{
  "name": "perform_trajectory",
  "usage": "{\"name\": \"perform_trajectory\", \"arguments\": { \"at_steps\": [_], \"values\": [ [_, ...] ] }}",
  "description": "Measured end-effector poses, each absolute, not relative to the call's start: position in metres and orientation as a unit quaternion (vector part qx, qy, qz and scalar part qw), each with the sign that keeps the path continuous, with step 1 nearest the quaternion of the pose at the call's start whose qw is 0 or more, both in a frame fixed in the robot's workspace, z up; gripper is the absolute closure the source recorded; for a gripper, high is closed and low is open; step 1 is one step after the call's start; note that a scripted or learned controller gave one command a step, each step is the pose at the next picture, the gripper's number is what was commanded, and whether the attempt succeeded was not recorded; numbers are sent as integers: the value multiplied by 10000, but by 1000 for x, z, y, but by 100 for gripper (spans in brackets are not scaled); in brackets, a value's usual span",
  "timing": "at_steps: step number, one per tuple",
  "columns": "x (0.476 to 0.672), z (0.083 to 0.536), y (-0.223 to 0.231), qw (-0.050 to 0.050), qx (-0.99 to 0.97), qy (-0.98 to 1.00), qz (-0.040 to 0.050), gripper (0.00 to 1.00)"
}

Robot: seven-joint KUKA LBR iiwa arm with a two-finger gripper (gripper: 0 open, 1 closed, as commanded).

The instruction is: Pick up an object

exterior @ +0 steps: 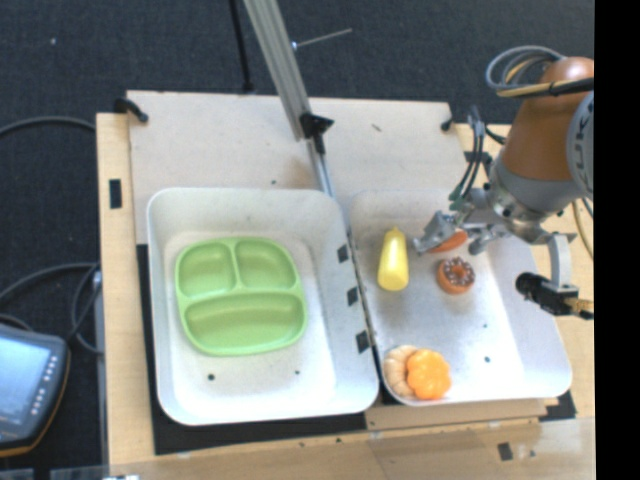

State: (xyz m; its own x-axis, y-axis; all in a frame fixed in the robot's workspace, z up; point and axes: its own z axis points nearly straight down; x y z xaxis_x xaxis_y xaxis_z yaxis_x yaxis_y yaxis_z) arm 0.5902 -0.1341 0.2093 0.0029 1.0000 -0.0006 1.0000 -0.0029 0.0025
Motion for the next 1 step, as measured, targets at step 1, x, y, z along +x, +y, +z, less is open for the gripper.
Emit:
{"name": "perform_trajectory", "arguments": {
  "at_steps": [1],
  "values": [
    [496,98,-193,-15,7095,7047,-12,0]
  ]
}}
